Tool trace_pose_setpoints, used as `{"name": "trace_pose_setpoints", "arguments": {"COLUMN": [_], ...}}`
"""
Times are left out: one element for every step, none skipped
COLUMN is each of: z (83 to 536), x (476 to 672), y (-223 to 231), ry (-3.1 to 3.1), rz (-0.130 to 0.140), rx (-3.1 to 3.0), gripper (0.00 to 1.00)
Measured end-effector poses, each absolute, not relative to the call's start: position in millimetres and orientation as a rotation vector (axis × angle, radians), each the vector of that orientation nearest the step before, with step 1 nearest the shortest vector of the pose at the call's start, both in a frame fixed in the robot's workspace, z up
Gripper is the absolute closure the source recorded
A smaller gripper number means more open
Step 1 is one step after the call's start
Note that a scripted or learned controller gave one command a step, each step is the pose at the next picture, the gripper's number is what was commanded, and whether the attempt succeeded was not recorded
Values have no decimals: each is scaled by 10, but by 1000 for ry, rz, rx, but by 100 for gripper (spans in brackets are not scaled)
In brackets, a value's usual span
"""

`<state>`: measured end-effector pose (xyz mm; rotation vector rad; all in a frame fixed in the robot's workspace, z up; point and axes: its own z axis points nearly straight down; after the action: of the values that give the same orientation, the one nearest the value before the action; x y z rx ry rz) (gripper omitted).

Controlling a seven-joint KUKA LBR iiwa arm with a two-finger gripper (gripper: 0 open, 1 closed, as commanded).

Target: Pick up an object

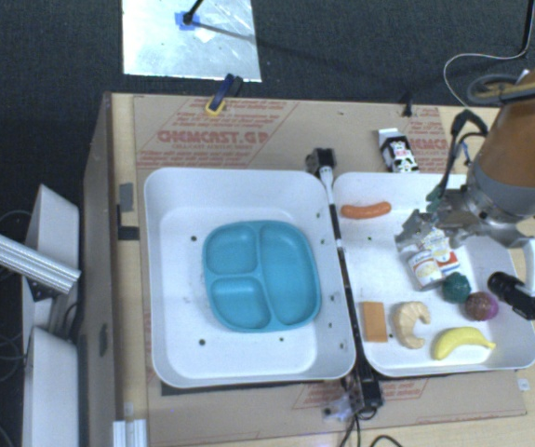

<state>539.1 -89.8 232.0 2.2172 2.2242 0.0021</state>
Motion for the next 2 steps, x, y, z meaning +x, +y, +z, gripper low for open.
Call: {"name": "trace_pose_setpoints", "arguments": {"z": [1690, 885], "x": [5645, 5806], "y": [-1327, -1708], "ry": [2223, 2219], "rz": [-1, 8], "rx": [2220, 2213], "gripper": [0, 0]}}
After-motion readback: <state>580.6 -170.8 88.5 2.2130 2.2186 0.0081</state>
